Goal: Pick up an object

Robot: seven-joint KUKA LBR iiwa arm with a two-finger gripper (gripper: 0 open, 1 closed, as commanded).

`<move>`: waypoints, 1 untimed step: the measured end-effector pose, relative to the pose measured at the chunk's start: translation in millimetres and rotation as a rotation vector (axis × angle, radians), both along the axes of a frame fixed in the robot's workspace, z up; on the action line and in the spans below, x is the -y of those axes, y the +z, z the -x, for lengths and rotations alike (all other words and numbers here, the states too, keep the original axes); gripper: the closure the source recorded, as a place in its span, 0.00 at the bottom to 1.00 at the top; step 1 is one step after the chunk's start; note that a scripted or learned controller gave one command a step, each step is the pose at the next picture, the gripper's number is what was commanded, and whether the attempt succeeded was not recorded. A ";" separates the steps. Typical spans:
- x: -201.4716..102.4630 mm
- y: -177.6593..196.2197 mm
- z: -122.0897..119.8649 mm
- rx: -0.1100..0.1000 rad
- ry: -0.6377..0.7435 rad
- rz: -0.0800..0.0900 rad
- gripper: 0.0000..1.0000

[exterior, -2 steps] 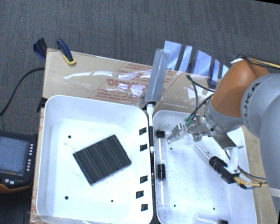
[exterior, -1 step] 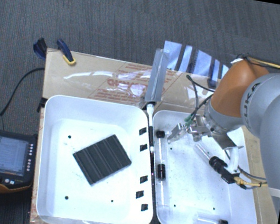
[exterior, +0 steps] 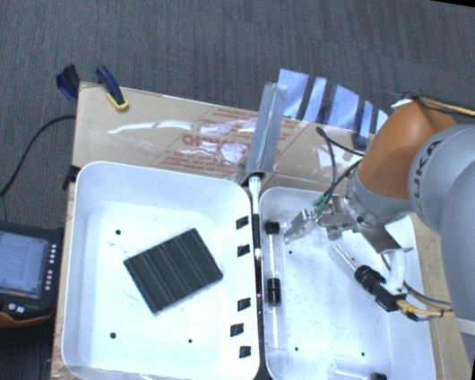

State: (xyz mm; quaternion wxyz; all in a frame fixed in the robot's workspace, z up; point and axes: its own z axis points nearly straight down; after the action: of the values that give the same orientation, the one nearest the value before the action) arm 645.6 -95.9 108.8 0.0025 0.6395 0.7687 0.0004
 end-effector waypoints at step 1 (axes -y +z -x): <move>0.0 0.0 0.0 0.000 0.000 0.000 0.00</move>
State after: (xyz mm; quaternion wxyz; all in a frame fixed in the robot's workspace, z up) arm 645.6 -95.9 108.8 0.0025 0.6395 0.7687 0.0004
